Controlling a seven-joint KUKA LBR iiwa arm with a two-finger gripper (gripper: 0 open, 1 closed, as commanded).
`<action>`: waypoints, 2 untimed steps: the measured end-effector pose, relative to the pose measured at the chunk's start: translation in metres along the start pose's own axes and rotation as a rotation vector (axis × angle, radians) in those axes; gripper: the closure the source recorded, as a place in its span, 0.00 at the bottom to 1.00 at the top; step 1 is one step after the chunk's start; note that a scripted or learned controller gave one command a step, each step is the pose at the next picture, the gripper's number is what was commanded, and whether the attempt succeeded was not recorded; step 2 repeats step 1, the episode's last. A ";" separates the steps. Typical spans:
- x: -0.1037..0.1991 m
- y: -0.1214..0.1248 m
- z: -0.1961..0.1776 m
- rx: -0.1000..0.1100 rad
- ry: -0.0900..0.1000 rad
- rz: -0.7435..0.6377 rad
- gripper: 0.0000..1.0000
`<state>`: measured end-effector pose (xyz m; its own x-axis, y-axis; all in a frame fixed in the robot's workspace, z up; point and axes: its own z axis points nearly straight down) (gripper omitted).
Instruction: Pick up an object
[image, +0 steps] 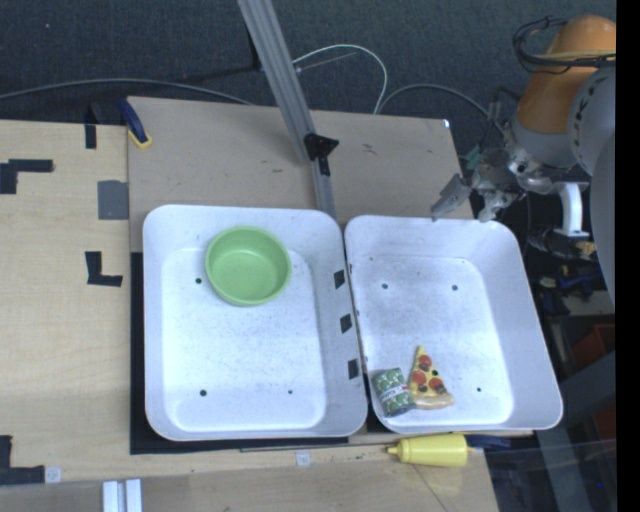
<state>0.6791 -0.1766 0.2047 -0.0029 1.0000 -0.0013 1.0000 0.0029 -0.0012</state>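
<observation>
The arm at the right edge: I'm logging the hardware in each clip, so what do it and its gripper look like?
The arm has a rounded grey casing with a broad orange band above the wrist. Below it sits a paler grey-and-white wrist section. The gripper is small, dark grey metal, with thin pointed fingers. Dark cables loop around the orange band and trail down beside the arm.

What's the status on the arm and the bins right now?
Gripper above right bin's far rim, holding nothing. Pizza slice and green packet near corner. Green bowl left bin. Path clear.

single fixed overhead camera, slanted down onto both bins (340, 300).
</observation>
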 end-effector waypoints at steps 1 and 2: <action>0.000 0.000 0.000 0.001 -0.001 0.000 0.00; 0.000 0.000 0.000 0.001 -0.001 0.000 0.00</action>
